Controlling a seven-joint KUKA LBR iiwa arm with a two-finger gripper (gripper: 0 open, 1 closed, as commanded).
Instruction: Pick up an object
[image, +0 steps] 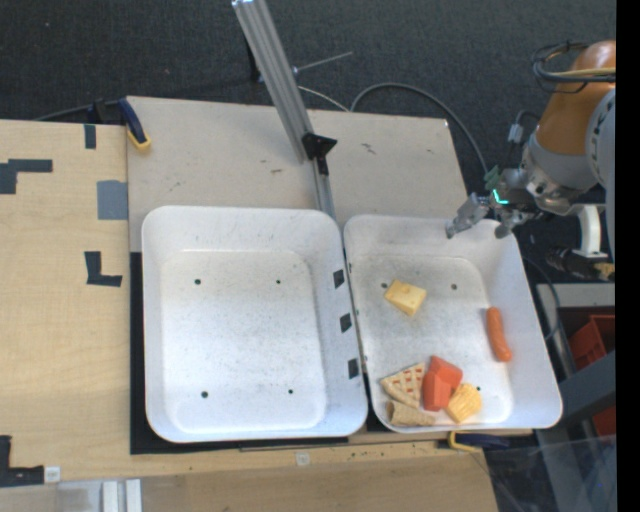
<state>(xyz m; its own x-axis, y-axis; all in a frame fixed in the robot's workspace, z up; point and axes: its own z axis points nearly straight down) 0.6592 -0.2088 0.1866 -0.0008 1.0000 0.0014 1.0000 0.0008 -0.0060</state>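
Two shallow white bins of smooth moulded plastic, speckled with dark flecks, sit side by side on a pale wooden bench (60, 330), their corners rounded and their rims meeting in the middle. The left bin (160, 240) has a flat floor with a few small dark dots near its corners. The right bin (530, 330) holds all the objects: a pale yellow cheese-like wedge (405, 297) lies alone near the centre of the floor, well apart from everything else; a slim orange carrot-shaped piece (498, 334) lies lengthwise close to the right wall; and at the near edge a cluster sits packed together, made of a tan waffle-patterned piece (404, 384), a blocky red-orange chunk (441, 382) touching it, a ridged yellow piece (464, 403) just beside that, and a flat tan cracker-like piece (410, 413) against the near rim. The widest bare stretch in this bin is the far half, between the wedge and the far rim, and there is free floor on all sides of the wedge. A ribbed grey metal pole (282, 85) slants over the bench to the seam between the bins. The grey arm with its orange band (585, 70) enters from the right, and the gripper (482, 222) hangs over the far right corner of the right bin, above the rim, with its two dark fingers spread apart and nothing between them, touching no object.
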